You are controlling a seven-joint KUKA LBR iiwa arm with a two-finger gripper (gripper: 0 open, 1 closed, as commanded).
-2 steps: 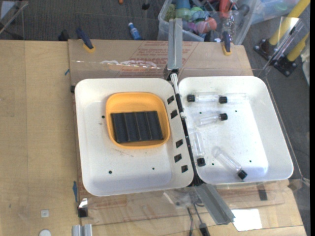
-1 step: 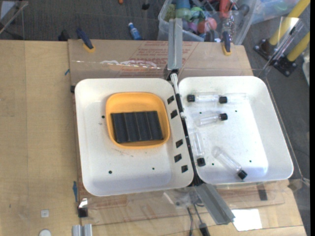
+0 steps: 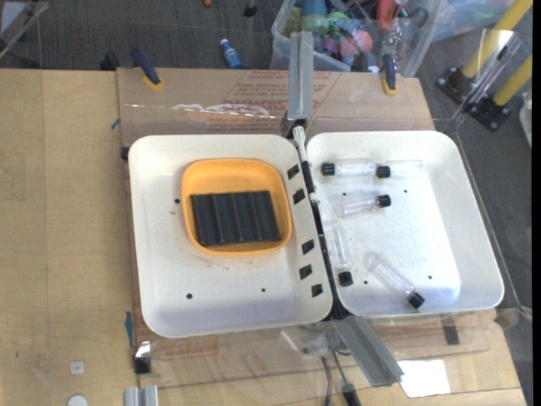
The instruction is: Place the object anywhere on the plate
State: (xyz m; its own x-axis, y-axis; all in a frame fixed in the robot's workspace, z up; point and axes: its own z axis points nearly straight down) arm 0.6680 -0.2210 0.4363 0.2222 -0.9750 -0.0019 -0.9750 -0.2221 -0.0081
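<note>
An orange, rounded-square plate (image 3: 196, 176) rests in the left white bin (image 3: 161, 286), a little above its middle. A black ridged rectangular block (image 3: 235, 218) lies flat on the plate and covers most of its floor. In the right white bin (image 3: 461, 227) several clear plastic tubes with black caps are scattered: one near the top (image 3: 355, 169), one below it (image 3: 363, 203), one by the left wall (image 3: 340, 256) and one near the front (image 3: 393, 282).
A row of black clips (image 3: 306, 227) runs along the seam between the two bins. A clear tub of colourful toys (image 3: 355, 15) stands behind the bench. Wooden bench top (image 3: 59, 227) stretches to the left of the bins.
</note>
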